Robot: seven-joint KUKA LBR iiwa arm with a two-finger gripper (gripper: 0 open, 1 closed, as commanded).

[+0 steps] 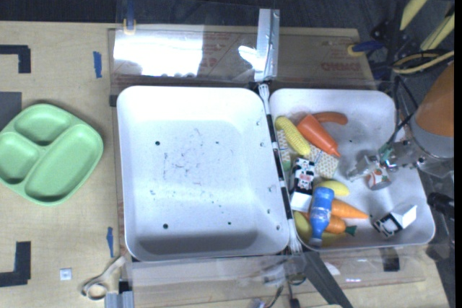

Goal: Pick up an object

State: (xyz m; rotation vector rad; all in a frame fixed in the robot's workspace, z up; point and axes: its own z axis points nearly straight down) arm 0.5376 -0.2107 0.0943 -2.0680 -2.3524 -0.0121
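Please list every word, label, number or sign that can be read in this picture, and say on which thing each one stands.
No text can be read here.
Red print on the cardboard behind the right bin: too blurred to read.
Blue bottle in the right bin: its label is too small to read.
Small black-and-white box: its markings are too small to read.

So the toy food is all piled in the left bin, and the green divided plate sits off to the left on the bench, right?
Not quite. The camera view shows the toy food piled in the right bin, not the left bin. The green divided plate does sit off to the left on the bench.
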